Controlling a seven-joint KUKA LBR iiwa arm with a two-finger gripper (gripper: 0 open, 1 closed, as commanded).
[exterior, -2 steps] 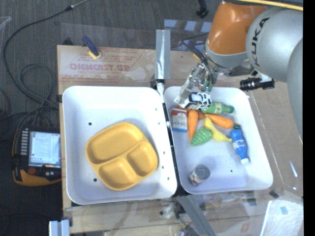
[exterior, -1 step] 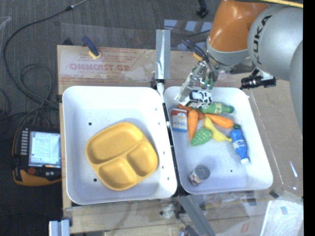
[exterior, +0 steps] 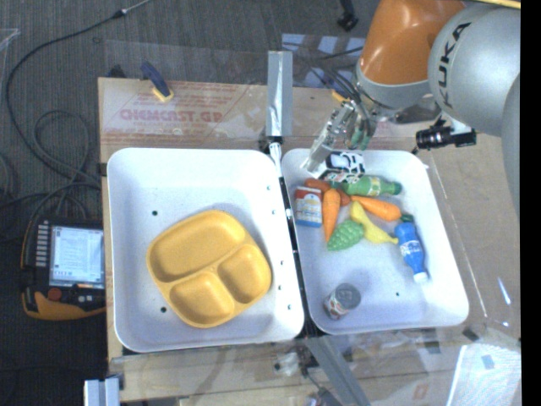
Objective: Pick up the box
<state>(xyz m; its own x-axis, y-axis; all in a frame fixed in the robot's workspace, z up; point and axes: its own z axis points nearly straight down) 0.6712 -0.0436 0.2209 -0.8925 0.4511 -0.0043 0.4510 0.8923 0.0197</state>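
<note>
On wood bench [exterior: 211,117]: 2 white bins [exterior: 135,227]; gripper [exterior: 338,138] fingers apart, box [exterior: 308,206] untouched.

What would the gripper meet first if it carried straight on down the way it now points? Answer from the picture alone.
Probably the black-and-white toy at the back of the right bin: the gripper points down at it. The box lies nearer the camera. Depth is unclear.

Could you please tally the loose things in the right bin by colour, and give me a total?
Orange: 2, both carrots
Green: 2, a bottle and a cone-shaped vegetable
Yellow: 1, a banana
Blue: 1, a bottle
Black and white: 1, a cow-patterned toy
Mixed colours: 1, the box
Grey: 1, a can
Total: 9
</note>
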